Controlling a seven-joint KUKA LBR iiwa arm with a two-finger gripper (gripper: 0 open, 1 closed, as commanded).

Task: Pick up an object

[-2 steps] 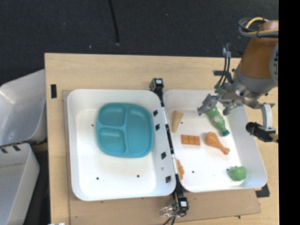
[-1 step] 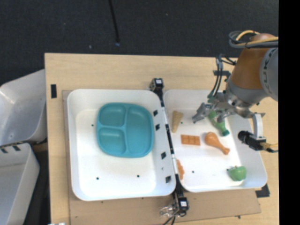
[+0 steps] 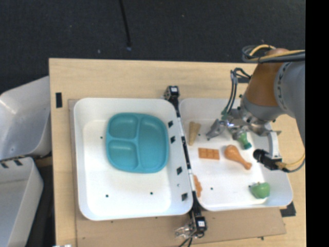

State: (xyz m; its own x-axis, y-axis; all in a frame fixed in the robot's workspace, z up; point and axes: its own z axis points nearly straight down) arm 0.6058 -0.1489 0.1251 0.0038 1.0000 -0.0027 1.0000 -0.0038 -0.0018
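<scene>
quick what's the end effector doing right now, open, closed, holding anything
End effector: over the right bin; open or closed cannot be told, and nothing can be seen held.

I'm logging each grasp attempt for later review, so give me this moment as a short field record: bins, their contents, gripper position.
left bin: holds a teal divided plate
right bin: holds toy food
items in right bin: tan wedge, orange waffle piece, drumstick, green fruit, small orange piece by the divider
gripper: low over the right bin's upper part, near the drumstick
held object: none visible between the fingers
</scene>
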